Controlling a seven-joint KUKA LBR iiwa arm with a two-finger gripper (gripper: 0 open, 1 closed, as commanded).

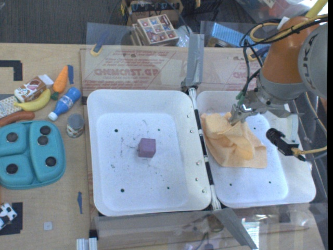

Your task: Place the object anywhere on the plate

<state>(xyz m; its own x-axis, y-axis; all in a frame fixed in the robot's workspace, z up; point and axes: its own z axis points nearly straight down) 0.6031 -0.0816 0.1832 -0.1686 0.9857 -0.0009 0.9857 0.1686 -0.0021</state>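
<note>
Working from the slanted overhead view, you find the gripper (235, 114) lowered into the right bin (302, 191), at the far edge of a tan cloth (237, 145). Treat the cloth as the likely task object, since the arm is stationed at it. The tool tip meets the cloth's raised far fold, a sensible pick point because a bunched fold offers more to pinch than flat fabric. Whether the gripper is wide, narrow or closed on the fabric cannot be told here; do not assume a hold.

The cloth lies crumpled against the bin's left wall, nearer the far left corner than the near edge. It is soft, creased and folded over itself, and will probably drape and trail when lifted.

A small purple cube (146, 148) sits near the centre of the left bin (104, 191), apart from the arm. The teal divided plate (31, 155) rests on the bench (52, 202) beyond that bin's left edge, so delivery calls for a carry across both bins.
</note>
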